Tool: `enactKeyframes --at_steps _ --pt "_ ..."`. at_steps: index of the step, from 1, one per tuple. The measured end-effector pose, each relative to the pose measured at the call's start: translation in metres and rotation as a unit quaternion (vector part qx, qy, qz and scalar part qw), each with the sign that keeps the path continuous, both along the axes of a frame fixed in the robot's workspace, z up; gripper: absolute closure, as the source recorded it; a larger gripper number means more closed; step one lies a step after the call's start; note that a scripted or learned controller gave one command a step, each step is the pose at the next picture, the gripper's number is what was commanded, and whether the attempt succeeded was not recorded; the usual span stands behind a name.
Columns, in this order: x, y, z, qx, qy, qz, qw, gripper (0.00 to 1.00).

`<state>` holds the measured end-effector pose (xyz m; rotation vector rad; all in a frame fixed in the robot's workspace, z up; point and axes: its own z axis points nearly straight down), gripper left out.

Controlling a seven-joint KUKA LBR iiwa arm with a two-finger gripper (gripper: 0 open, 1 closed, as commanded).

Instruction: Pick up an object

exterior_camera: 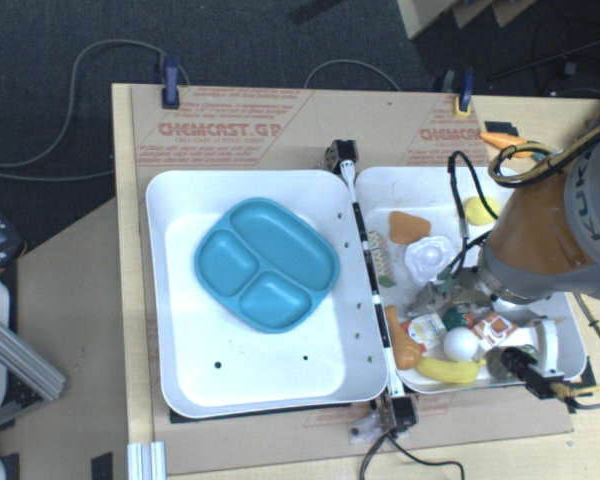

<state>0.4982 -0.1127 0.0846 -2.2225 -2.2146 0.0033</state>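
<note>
Yellow plastic, by the look of it, makes up the toy banana that lies along the near rim of the right bin, touching a white ball just behind it. Both look light and hard-shelled. The banana's curved, narrow body should offer two opposing flanks across its middle, which I judge the safest place to close on; its glossy skin may slide if taken near a tapered end. The ball is smooth and round, so it would likely roll or squirt out unless caught square across its widest part. An orange carrot-like piece lies at the bin's left wall, a tan wedge sits toward the far side, and a clear crumpled plastic cup rests between them; the cup seems thin and would probably buckle under a squeeze. A small red-and-white carton lies close to the ball.

The left bin holds a blue divided tray, lying flat and broad, a poor shape for a two-finger hold except at its rim.

The arm comes in from the right and bends down over the right bin, its orange band above the clutter. The pincer sits low among the objects in the bin's middle, just behind the ball. I cannot tell how it is set, nor whether anything is caught in it. The worktop around the bins is brown board.
</note>
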Motion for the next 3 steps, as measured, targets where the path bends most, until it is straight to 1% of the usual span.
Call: enactKeyframes --at_steps 1,2,3 --pt "0.019 -0.003 0.000 -0.0014 -0.003 0.002 1.0000 0.00" --pt "0.019 -0.002 0.010 -0.0015 -0.004 0.001 1.0000 1.00" --pt "0.019 -0.002 0.009 -0.0013 -0.003 0.001 1.0000 0.00"
